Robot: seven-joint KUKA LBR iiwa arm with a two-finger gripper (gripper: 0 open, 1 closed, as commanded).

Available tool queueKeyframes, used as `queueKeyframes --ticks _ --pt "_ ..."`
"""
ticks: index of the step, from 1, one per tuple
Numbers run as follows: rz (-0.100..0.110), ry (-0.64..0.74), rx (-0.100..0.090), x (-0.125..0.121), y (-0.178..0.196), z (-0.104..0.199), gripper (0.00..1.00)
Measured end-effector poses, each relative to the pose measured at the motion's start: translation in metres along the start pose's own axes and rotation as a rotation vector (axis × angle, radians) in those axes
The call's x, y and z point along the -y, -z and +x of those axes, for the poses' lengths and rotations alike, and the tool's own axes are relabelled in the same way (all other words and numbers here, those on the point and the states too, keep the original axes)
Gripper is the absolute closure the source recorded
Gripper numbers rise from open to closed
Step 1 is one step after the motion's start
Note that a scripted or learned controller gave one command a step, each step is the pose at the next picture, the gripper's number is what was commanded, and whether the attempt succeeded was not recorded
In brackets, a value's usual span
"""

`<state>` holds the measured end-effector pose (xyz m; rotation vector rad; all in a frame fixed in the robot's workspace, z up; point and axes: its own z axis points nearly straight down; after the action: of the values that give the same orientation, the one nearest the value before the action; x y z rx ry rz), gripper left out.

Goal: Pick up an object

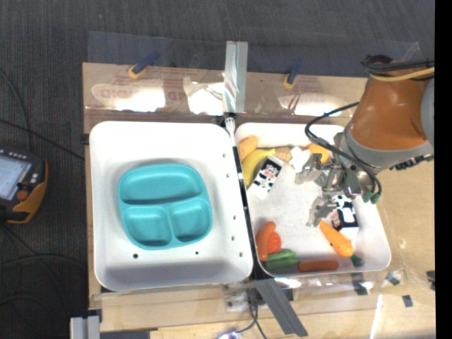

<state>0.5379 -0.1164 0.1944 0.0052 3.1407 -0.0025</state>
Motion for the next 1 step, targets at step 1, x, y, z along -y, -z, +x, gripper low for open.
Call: queueKeyframes --ticks 1 --pt "0.0 0.077 -0.001 0.0211 -0.0976 0.0286 0.0"
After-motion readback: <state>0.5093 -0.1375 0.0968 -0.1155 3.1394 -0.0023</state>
